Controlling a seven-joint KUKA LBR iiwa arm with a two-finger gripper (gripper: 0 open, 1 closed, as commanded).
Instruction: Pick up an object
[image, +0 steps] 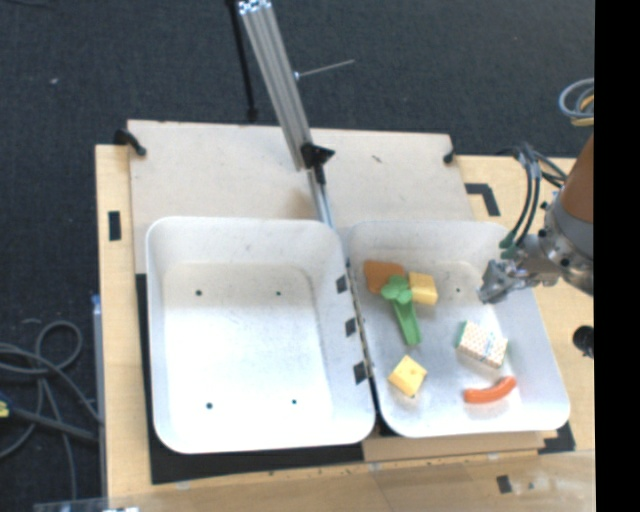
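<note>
Over the right bin, near its far right edge, the gripper hovers; whether its fingers are clenched I cannot tell. Bare floor lies between it and the box.

Even, bright light; soft shadows; slightly grainy, perhaps mildly blurred throughout.

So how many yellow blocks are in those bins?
2, both in the right bin. One yellow block sits near the far side, touching the green toy. The other yellow block lies nearer the front, by the left wall. Nothing seems to hide more.
</note>
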